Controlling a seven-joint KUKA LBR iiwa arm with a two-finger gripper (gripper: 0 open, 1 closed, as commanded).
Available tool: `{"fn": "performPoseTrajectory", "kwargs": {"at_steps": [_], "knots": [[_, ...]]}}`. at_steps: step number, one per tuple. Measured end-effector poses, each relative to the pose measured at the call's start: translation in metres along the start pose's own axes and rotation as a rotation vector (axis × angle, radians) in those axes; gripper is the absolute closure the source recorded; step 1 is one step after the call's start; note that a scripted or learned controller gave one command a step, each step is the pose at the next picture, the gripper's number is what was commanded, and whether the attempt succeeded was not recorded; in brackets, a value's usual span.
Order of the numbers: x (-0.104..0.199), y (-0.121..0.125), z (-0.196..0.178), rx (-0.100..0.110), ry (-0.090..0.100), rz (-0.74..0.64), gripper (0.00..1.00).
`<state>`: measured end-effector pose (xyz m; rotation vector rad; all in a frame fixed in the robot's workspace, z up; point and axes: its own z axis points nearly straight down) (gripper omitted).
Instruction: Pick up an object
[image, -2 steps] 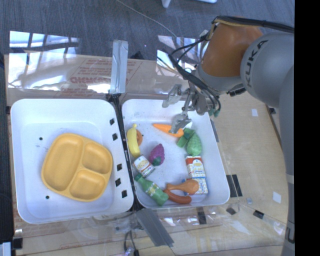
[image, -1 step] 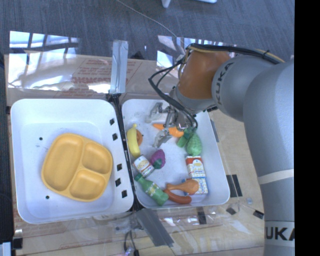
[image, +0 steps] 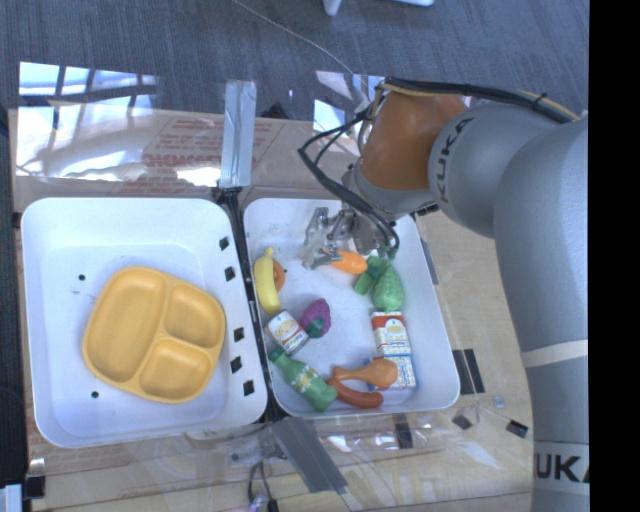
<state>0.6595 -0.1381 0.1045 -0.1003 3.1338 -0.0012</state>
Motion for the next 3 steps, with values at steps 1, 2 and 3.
{"fn": "performPoseTrajectory", "kwargs": {"at_steps": [1, 2, 3], "knots": [[0.025, -0.031, -0.054, 0.001, 0.001, -0.487, 1.0], [0.025, -0.031, -0.053, -0.001, 0.002, -0.487, 0.0], [0.012, -0.019, 0.009, 0.001, -0.001, -0.467, 0.0]]}}
